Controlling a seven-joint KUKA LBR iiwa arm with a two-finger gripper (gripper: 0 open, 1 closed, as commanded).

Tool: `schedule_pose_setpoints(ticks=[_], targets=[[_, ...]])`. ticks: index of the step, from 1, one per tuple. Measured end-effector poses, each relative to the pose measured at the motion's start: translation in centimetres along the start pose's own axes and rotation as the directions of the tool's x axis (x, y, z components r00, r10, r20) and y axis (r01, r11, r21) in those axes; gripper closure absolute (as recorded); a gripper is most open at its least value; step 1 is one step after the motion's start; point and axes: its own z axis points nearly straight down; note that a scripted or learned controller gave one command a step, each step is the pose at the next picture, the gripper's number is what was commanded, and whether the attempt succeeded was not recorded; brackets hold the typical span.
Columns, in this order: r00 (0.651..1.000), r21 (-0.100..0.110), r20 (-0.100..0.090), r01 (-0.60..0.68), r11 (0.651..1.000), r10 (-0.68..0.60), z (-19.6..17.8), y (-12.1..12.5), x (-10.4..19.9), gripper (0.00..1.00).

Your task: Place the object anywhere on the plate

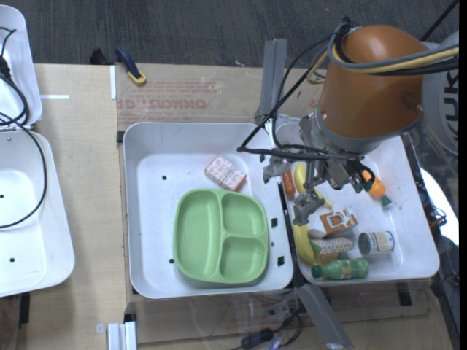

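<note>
The likely object, a yellow plastic toy banana (302, 240), lies along the left wall of the right-hand white bin (408, 262); it looks light, stiff and slick, best pinched across its middle. The gripper (308, 204) hangs just above it, jaw state indiscernible. The green three-compartment plate (221, 235) sits in the left bin.
</note>
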Motion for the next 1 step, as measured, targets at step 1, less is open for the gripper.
schedule_pose_setpoints(ticks=[1], targets=[[1.000,0.000,0.004,-0.003,1.000,0.003,-0.92,-0.03,-0.15,1.00]])
